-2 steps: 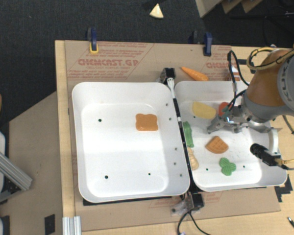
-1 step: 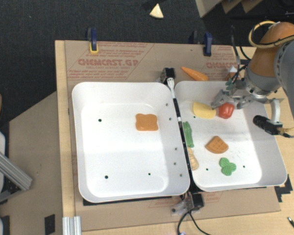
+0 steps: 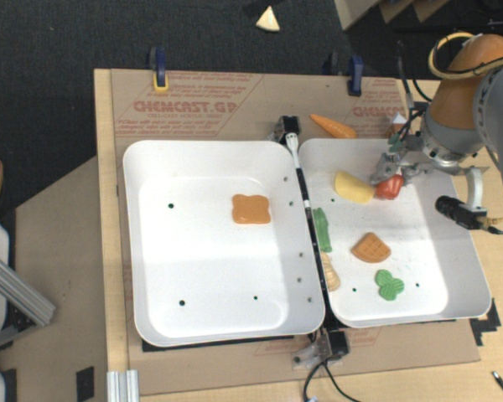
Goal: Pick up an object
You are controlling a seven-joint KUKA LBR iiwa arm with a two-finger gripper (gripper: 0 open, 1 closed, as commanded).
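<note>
Two white bins sit side by side on a brown board. The left bin [image 3: 151, 249] has just one thing in it, a toast-shaped orange piece [image 3: 251, 209] near the middle, with lots of bare white floor all around it.

The right bin [image 3: 453, 275] is busier. A yellow piece [image 3: 353, 188] lies near its top. A red piece [image 3: 390, 187] is just beside it, on its right. A long green piece [image 3: 321, 229] lies along the left wall, right by the seam between the bins. Below that, a small tan piece [image 3: 329, 275] is also tight against that wall. An orange waffle piece [image 3: 370, 248] sits in the middle, and a bumpy green piece [image 3: 390, 286] is near the bottom edge. The right half of this bin is bare and open.

An orange carrot [image 3: 333, 126] lies outside on the board, just past the top rim.

The grey arm [image 3: 461, 107] comes in from the right. Its gripper [image 3: 391, 174] is down at the red piece, near the bin's top edge. The tips are dark and bunched up there, so I cannot tell how wide they are or if they have hold of it.
</note>
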